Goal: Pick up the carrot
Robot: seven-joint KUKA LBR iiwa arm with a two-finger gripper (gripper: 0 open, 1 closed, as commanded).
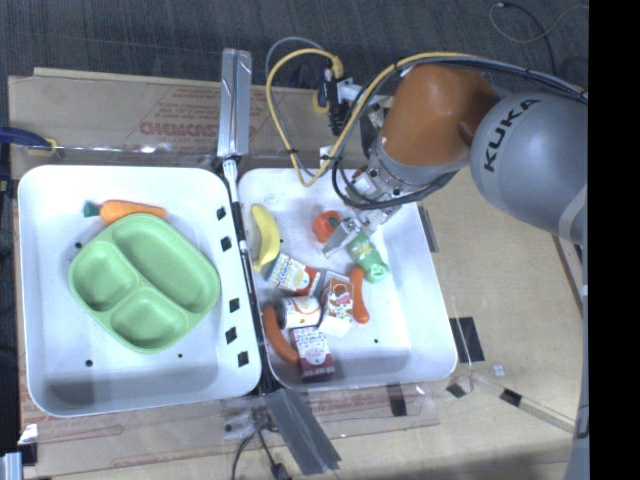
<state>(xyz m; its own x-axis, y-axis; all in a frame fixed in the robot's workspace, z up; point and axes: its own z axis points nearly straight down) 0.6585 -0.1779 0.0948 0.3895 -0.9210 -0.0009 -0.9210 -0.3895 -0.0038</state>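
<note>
The carrot [133,209], orange with a green stem end, lies in the left bin [40,268] near its far edge, just behind the green divided plate [145,281]. My gripper [352,230] hangs below the orange-banded wrist over the far part of the right bin [425,318]. It is down among the toy foods, between a red-orange round piece [325,225] and a small green bottle [371,259]. The carrot is far to the gripper's left, across the divider between the bins.
The right bin also holds a banana [265,236], several small cartons [300,313], and two orange-red sausage-like pieces [358,298] [278,334]. Yellow and black cables [290,108] loop behind the bins. A metal bar [234,103] stands at the divider.
</note>
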